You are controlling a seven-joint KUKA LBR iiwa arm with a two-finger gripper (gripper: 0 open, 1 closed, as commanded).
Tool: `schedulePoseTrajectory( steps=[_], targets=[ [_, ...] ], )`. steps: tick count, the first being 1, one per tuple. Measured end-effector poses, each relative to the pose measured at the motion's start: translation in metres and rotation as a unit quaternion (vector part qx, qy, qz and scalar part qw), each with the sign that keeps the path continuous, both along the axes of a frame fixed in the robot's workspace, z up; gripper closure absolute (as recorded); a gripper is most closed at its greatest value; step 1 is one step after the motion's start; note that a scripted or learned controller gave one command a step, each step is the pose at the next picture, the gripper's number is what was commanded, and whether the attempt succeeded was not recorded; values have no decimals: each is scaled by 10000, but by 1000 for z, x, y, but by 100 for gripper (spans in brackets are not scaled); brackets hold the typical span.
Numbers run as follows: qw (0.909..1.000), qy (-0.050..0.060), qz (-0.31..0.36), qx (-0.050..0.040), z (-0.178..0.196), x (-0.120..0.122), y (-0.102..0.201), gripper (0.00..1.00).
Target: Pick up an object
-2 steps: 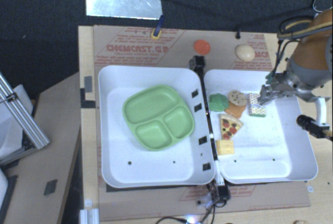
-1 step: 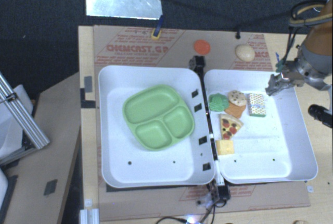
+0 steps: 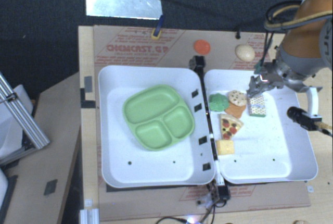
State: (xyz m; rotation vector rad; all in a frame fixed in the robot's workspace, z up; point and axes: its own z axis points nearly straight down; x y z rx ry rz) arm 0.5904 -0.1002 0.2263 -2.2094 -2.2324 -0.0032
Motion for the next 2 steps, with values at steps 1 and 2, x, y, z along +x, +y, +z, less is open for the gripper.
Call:
schedulePoseTrajectory(
  steps=[1,2],
  targets=[
    [10000,4,-7,-2,9,-21,52,100],
    [10000,9,-7,1,5,-40,96,100]
  ],
)
